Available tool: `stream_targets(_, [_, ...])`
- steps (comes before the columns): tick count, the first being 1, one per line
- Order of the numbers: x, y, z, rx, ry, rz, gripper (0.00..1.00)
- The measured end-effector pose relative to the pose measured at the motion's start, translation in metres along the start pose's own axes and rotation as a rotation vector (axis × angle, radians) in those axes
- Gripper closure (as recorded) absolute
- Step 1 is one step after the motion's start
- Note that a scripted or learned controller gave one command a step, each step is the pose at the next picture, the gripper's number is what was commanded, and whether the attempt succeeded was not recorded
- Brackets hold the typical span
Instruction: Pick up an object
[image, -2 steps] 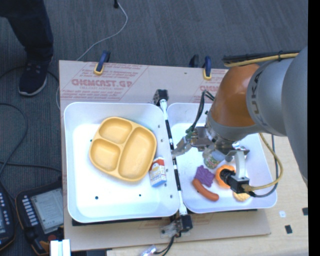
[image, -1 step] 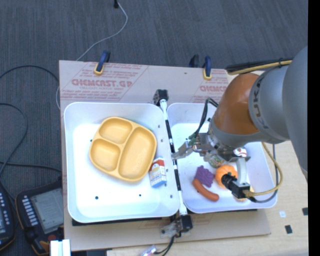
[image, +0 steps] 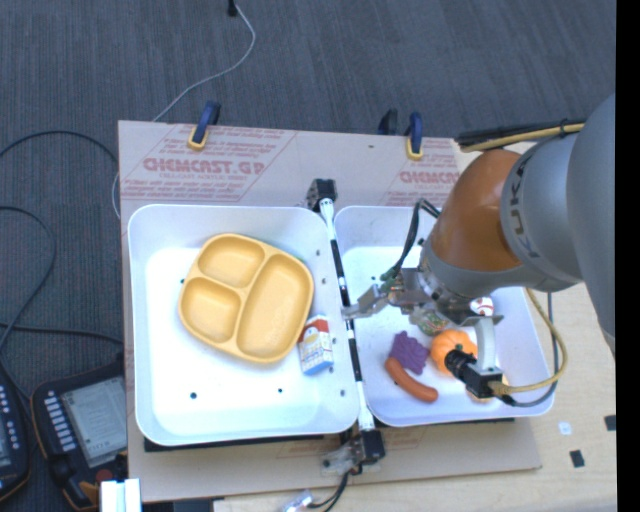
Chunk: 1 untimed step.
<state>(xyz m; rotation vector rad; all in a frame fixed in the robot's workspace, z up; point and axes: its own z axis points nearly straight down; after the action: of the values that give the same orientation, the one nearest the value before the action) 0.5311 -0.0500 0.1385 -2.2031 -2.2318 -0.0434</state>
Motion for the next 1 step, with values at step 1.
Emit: stream_targets(1, [-0.0012,-0.0011,0.0012,-0.005,0.001,0.000,0.00])
